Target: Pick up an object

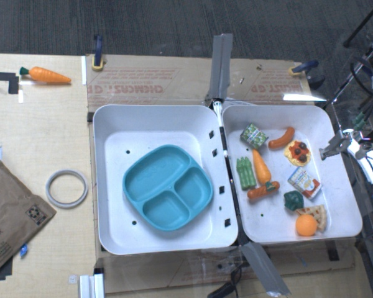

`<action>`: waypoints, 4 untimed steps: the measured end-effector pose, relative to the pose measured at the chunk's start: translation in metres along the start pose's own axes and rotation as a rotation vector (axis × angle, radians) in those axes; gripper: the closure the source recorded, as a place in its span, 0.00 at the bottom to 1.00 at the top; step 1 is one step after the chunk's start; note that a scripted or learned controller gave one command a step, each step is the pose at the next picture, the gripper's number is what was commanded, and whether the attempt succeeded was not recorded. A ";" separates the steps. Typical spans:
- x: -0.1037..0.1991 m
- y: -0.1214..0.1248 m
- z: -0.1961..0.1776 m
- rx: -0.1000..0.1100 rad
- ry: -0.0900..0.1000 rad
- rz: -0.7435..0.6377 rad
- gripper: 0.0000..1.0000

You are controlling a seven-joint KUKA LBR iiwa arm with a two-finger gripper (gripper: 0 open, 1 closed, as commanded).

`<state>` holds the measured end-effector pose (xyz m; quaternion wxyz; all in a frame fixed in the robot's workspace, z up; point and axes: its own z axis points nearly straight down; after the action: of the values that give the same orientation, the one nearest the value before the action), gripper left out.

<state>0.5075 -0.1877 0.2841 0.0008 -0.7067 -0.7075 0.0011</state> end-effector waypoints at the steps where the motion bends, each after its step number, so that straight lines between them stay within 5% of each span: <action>1: -0.028 0.031 0.114 0.000 0.000 0.025 0.00; 2: 0.014 0.036 0.189 0.000 0.001 0.044 0.00; 3: 0.005 0.105 0.192 -0.003 -0.001 0.143 0.00; 4: 0.004 0.106 0.182 -0.003 -0.003 0.139 1.00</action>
<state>0.6126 -0.1833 0.1018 -0.0014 -0.7543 -0.6565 0.0009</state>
